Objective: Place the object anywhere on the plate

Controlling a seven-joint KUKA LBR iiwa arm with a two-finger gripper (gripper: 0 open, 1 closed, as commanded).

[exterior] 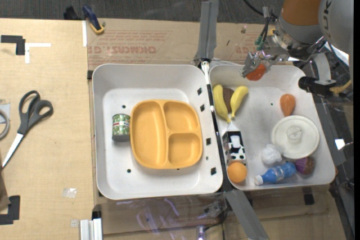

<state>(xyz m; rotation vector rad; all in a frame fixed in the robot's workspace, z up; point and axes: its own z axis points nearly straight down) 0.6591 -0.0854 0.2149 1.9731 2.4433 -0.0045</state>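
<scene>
Camera view is showing the gripper hovering over the right bin's far edge, its fingers pinching a small red-orange object, seemingly light and smooth, best gripped across its middle, well apart from the yellow divided plate.

A small red-orange object sits between the gripper's fingers above the back left corner of the right bin, while the yellow plate, three-sectioned with rounded corners, lies flat in the middle of the left bin.
</scene>
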